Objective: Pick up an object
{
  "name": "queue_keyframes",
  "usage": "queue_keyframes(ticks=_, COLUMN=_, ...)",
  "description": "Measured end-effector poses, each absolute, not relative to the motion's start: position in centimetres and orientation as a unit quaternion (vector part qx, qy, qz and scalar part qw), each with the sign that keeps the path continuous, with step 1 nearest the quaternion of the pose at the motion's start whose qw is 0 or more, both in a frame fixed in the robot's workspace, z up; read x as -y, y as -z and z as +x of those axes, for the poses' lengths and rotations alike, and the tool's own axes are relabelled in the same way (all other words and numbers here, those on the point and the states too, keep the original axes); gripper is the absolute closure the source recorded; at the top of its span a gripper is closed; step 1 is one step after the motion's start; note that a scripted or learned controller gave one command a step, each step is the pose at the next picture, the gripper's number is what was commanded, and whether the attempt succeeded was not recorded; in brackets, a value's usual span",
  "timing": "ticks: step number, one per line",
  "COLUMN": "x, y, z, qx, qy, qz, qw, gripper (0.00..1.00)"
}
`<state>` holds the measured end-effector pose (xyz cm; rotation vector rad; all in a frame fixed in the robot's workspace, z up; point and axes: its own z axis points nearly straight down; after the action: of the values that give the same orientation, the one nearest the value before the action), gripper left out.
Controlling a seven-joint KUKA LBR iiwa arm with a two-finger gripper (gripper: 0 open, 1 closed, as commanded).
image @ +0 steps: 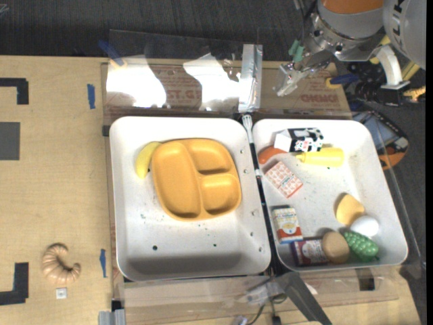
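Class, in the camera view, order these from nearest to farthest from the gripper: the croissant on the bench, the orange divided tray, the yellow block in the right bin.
Measured from the gripper:
1. Yellow block, right bin's upper part.
2. Orange divided tray, left bin.
3. Croissant, bench at far lower left.

Croissant toy (61,263) on wooden bench (47,181) — blue tape marks (90,95), well apart
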<state>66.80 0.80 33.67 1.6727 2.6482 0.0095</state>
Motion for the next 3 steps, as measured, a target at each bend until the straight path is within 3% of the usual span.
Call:
queue_keyframes(ticks=1, x=0.0, y=-33.2, z=55.8, qx=-0.904, qy=-0.0006, qz=0.427, qw=0.001, gripper=1.00)
queue_keyframes(ticks=2, x=1.0, y=-24.7, z=49.3, qx=-0.933, qy=0.0002, qz=0.359, qw=-0.001, gripper=1.00)
queue_keyframes(ticks=3, x=-2.9, y=-30.4, z=49.6, qx=-0.978, qy=-0.0012, qz=0.208, qw=0.003, gripper=1.00)
